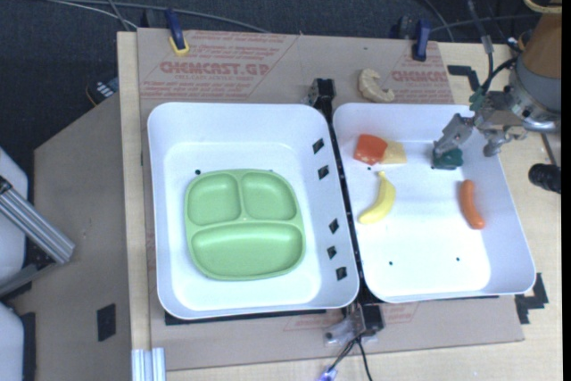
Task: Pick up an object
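End effector near R bin's top edge, maybe touching floor.

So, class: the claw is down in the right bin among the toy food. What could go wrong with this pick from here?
1. The claw sits over a small dark green object; it may be too small to grip well and slip out.
2. The orange and yellow pieces lie close by, so a sideways move might knock them.
3. The bin wall is near; the claw could clip it.
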